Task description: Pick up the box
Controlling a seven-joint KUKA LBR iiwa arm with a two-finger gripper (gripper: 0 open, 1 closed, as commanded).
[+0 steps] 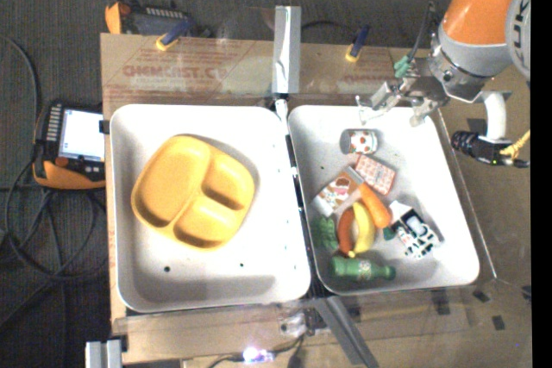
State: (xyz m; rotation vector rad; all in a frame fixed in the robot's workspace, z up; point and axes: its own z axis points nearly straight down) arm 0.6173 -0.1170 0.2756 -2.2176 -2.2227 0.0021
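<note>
Dark carpet crossed by loose cables surrounds the desk, a brown board that carries two shallow white bins side by side. Filling the left half of the frame, the left bin holds a yellow divided tray lying flat near its middle, well apart from everything else. To the right of centre, the right bin gathers the small things in a loose heap, probably tipped in so a program can try grasps on clutter. From the upper right corner the arm reaches in, its orange band uppermost, and the pincer hangs over that bin's upper rim; whether it is released or clenched I cannot tell, and nothing shows between its tips. Among the heap, the box, red-patterned and lying flat, sits in the bin's upper middle, just below a small round can and touching a second printed carton. Below them lie a banana, a green bottle and a black-and-white pack. The pincer is above and to the right of the box, so a descent seems not yet begun.
</note>
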